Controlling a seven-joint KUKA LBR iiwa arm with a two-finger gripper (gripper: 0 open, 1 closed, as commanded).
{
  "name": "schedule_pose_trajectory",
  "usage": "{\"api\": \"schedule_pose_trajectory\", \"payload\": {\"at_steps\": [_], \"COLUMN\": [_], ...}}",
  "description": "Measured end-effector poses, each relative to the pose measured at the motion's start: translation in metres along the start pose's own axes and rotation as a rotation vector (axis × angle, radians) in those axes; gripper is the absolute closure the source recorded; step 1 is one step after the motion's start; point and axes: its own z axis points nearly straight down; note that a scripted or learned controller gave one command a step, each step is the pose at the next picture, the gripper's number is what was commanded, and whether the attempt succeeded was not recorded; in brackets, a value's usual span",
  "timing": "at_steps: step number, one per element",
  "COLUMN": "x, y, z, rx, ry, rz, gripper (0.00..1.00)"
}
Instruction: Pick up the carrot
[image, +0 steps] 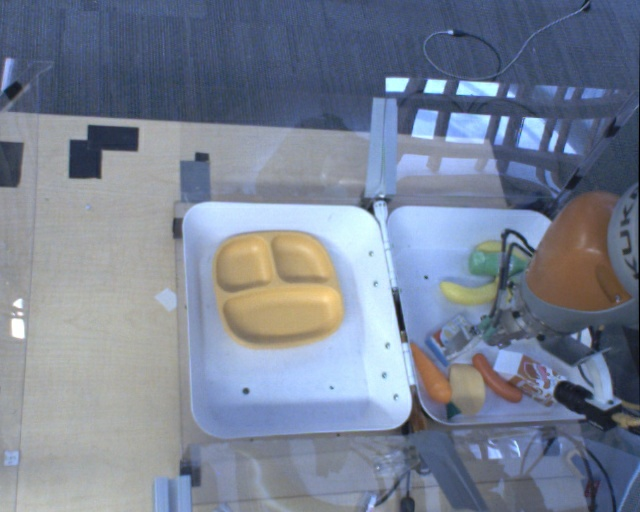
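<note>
Here I am over the right bin (430, 240), my arm (585, 265) leaning in from the right with the orange band bulking large above the clutter. My pincer (503, 322) hangs low among the toys, and honestly I cannot tell from up here whether it is released or clenched; the wrist hides too much of it.

The carrot (431, 372) lies at the bin's near-left corner, close against the left wall, slanting from upper left to lower right. It is left of my pincer and nearer the front edge, not under it. Nothing of it sits in my grip.

Now the trouble. The carrot's lower end is touching or just beside a pale yellow block (466, 387), and a red sausage (497, 378) lies just beyond that. If I come down a little off, I judge I will catch the block instead, or nudge both and roll the carrot tighter into the corner. The wall itself is a worry: one side of the pincer has little room between carrot and wall, so it could land on the rim or on the carrot's back and push it flat rather than close around it.

A banana (468, 291) and a green thing (487, 260) sit farther back, well apart from the carrot, no threat. The left bin (300, 400) holds a yellow divided tray (279, 288), out of my way entirely.
</note>
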Motion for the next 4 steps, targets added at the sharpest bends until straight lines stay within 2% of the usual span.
{"api": "schedule_pose_trajectory", "payload": {"at_steps": [1, 2, 3, 4], "x": [0.0186, 0.0166, 0.0191, 0.0186], "y": [-0.0006, 0.0034, 0.0055, 0.0068], "z": [0.0168, 0.0156, 0.0146, 0.0139], "rx": [-0.015, -0.025, -0.027, -0.026], "ry": [-0.015, -0.025, -0.031, -0.036], "rz": [-0.095, -0.448, -0.571, -0.896], "gripper": [0.0, 0.0, 0.0, 0.0]}}
